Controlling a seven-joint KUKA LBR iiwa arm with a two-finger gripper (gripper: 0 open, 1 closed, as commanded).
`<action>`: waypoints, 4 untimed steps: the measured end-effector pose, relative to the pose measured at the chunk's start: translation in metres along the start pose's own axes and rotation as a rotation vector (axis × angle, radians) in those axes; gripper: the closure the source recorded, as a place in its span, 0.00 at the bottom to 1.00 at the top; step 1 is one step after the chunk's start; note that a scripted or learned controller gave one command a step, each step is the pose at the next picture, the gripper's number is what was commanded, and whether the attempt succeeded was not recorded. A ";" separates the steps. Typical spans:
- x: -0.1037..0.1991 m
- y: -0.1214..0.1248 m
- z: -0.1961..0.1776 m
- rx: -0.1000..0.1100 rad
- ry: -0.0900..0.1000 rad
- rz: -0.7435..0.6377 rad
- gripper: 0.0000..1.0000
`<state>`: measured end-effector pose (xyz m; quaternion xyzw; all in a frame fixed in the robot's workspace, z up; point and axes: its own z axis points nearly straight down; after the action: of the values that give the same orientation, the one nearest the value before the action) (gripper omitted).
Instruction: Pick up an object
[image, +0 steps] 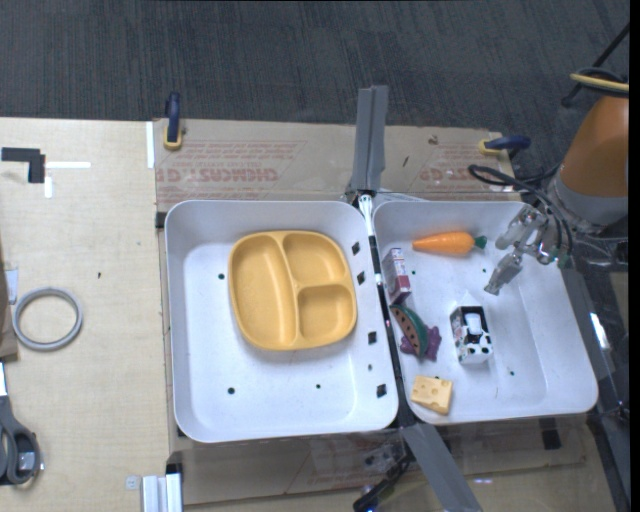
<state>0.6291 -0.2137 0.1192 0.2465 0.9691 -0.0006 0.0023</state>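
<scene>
The carrot (444, 242) lies on its side near the back wall of the right bin (560, 395), the closest thing to the gripper (512, 255), so it looks the likeliest pick. The gripper hangs just beside it toward the arm's side, fingers spread and holding nothing, probably lining up. Further forward sit a small black-and-white toy (471, 335), a cheese wedge (432, 393) and a purple-green toy (414, 333). A yellow divided plate (293, 289) rests in the left bin (195, 330), well apart.

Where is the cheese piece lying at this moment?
The cheese piece lies in the right bin, near its front left corner, below the purple toy and left of the black-and-white toy.
</scene>
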 end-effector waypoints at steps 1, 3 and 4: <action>-0.002 0.010 -0.035 0.000 0.000 0.224 0.00; 0.016 0.092 0.027 0.004 0.002 1.247 0.00; 0.006 0.074 0.026 0.003 0.001 1.120 0.00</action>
<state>0.6592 -0.1464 0.0929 0.7238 0.6900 -0.0006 0.0012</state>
